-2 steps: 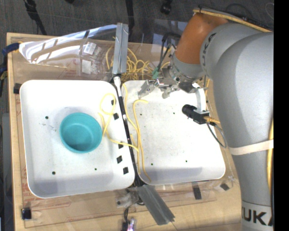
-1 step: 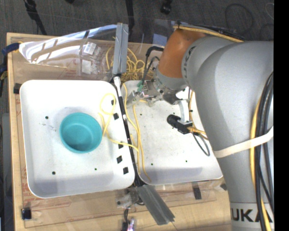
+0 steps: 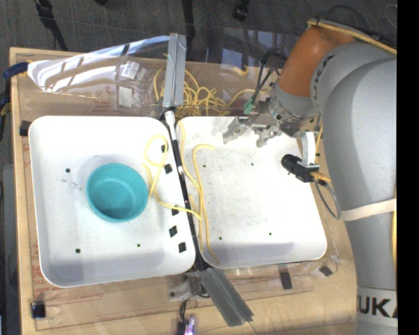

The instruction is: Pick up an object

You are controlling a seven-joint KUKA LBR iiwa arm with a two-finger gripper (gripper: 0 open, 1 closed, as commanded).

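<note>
Status of task: not yet accomplished, as far as the view shows. The hand point(image 3: 245, 137) is positioned over the far edge of the right bin point(image 3: 265, 218), toward that bin's far left corner, with its two fingers point(image 3: 229, 134) spread apart and nothing between them; no object is gripped or lifted. The one evident candidate for pickup, a teal bowl point(image 3: 117, 192), sits upright on the floor of the left bin point(image 3: 59, 246), roughly at its centre, mouth facing up. The bowl is well apart from the hand: it lies to the left of it and nearer the front, with the divider between the two bins standing between them. A yellow cord point(image 3: 200, 187) is draped across that divider, looping into both bins, with one loop just beside the bowl's right rim; whether it touches the bowl cannot be determined. Judgement: every working step is outstanding, namely travel across to the left bin, descent over the bowl, closing on its rim or wall, and lifting clear. The bowl's round wall suggests a rim pinch is the likely purchase. The cord loop near the rim may snag a finger. Both bins rest on the counter point(image 3: 112, 295).
</note>
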